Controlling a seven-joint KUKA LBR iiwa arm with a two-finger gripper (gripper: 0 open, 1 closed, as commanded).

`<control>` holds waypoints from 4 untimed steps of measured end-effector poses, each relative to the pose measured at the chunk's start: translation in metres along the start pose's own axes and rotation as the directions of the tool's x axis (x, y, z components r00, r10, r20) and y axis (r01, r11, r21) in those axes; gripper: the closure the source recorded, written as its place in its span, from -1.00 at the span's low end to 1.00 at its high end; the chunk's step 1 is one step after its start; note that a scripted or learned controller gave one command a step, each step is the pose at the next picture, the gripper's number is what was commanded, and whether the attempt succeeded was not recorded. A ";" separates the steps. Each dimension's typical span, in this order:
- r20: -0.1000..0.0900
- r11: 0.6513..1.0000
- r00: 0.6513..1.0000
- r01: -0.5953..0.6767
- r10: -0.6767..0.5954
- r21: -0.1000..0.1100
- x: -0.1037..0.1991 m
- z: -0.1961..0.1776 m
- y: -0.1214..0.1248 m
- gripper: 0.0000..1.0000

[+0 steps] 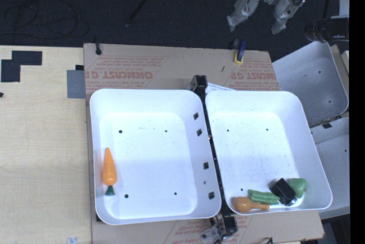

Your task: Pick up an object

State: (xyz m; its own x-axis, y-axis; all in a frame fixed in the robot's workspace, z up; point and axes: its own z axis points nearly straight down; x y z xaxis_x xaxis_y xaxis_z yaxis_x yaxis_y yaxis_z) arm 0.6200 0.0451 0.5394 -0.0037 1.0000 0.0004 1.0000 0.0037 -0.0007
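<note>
My gripper hangs high at the top right, well above and behind the right bin, its two fingers spread apart and open with nothing between them. An orange toy carrot with a green top lies at the left side of the left bin. In the right bin's near corner sits a cluster: a black block, a light green rounded piece, a dark green pod and an orange pear-shaped piece.
The two bins stand side by side on a cardboard sheet, joined by a black divider strip. A small yellow and blue clip stands on the cardboard's far edge. A grey metal plate lies to the right.
</note>
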 end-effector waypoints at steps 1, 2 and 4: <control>0.002 1.000 1.000 -0.005 0.005 0.006 -0.021 0.032 0.009 -1.00; 0.000 1.000 1.000 0.001 -0.001 0.000 0.026 0.000 -0.002 -1.00; 0.002 1.000 1.000 -0.002 0.002 0.006 0.016 0.046 -0.002 1.00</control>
State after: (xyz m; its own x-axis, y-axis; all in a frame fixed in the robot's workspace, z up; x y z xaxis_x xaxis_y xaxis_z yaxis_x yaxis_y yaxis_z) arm 0.6180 0.0616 0.4931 -0.0016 1.0000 -0.0017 1.0000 0.0015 -0.0066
